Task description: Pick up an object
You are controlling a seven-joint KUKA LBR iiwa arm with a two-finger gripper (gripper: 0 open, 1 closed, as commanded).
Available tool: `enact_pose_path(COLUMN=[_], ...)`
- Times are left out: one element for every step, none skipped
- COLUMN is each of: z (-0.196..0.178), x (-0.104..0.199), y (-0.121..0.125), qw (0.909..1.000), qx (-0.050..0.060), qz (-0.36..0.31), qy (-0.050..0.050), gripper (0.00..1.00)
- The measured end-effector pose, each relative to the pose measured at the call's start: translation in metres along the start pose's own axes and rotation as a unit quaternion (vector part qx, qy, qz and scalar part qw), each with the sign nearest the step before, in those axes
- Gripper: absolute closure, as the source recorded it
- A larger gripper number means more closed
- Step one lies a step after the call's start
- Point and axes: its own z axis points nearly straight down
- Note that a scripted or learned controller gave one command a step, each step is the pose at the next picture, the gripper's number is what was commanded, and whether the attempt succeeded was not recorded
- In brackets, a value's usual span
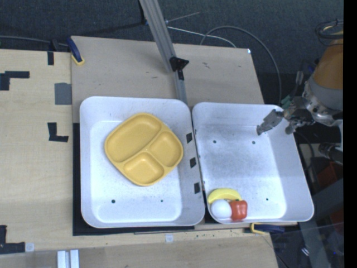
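Note:
A yellow divided plate (144,148) lies in the left bin (92,166). In the near left corner of the right bin (279,172) sit three small things pressed together: a yellow curved piece (224,194), a white ball (221,209) and a red piece (239,210). My gripper (275,127) hangs over the far right part of the right bin, well away from that cluster. It is open, with nothing between its fingers (263,126).
A grey metal pole (162,29) slants down from the top to the seam between the bins. A thin cable (240,35) loops across the bench behind the right bin. The arm's orange band (333,66) is at the right edge.

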Motion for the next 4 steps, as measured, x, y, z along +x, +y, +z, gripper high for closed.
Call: enact_pose_path(z=[0.0,0.047,0.092,0.144], x=[0.0,-0.007,-0.008,-0.008], y=[0.0,0.001,-0.004,-0.004], qw=[1.0,1.0,1.0,1.0], qx=[0.0,0.002,0.002,0.0], qz=[0.0,0.001,0.001,0.0], qy=[0.0,0.0,0.0,-0.001], gripper=[0.0,0.0,0.0,0.0])
